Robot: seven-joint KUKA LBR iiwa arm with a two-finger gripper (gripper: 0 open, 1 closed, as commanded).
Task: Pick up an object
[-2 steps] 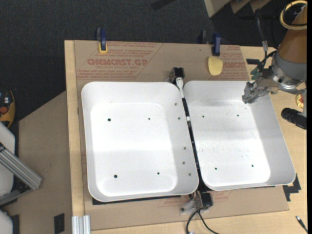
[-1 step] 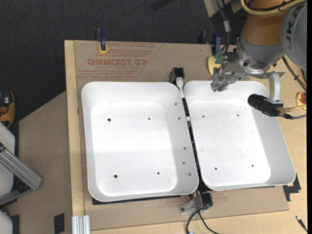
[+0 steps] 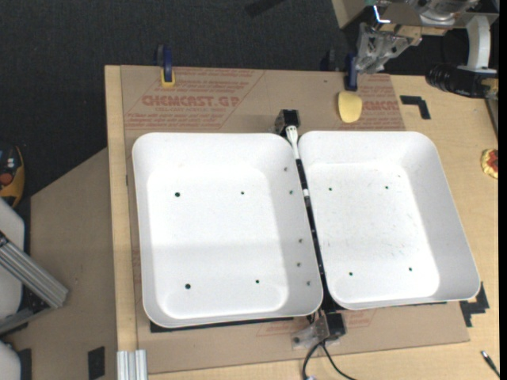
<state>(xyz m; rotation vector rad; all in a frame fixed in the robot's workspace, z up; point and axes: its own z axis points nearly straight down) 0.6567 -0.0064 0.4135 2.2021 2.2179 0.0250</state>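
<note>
Hovering beyond the right bin (image 3: 444, 212), the gripper (image 3: 379, 51) shows fingers slightly parted with nothing between them. A small yellow object (image 3: 349, 106) lies on the brown board (image 3: 238, 93) just below; descending squarely should straddle it before closing.

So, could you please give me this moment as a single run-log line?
gripper: above board behind right bin | yellow object: on board, outside bins | left bin: beside right bin | pick: not done
</note>
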